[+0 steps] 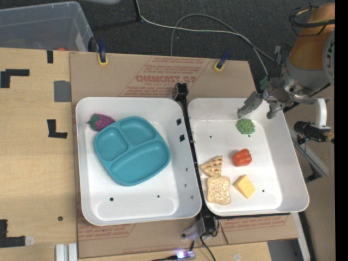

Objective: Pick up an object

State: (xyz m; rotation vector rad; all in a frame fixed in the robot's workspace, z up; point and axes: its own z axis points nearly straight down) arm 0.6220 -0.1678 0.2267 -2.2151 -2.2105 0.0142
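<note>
Two shallow white bins are sitting side by side on the bench: the left bin (87, 200) and the right bin (288, 167). In the left bin, one teal divided plate (132, 150) is lying near the middle, and one bunch of purple grapes (100, 122) is resting just beside its upper left edge. The right bin is holding five pieces of toy food: one green broccoli floret (246, 126) in the upper part, one red pepper (242, 157) below it, one yellow cheese wedge (244, 187) lower still, one pizza slice (212, 166) toward the bin's left wall, and one slice of bread (218, 190) just below the pizza, nearly touching it.

The arm is reaching in from the upper right of the frame, and the gripper (260, 108) is hovering over the upper part of the right bin with its two fingers spread apart and nothing between them. The broccoli floret is lying just below and slightly left of the midpoint between the fingers, nearer the left finger (248, 106) than the right one, and not enclosed by them. Whether the fingertips are touching the bin floor cannot be told.
</note>
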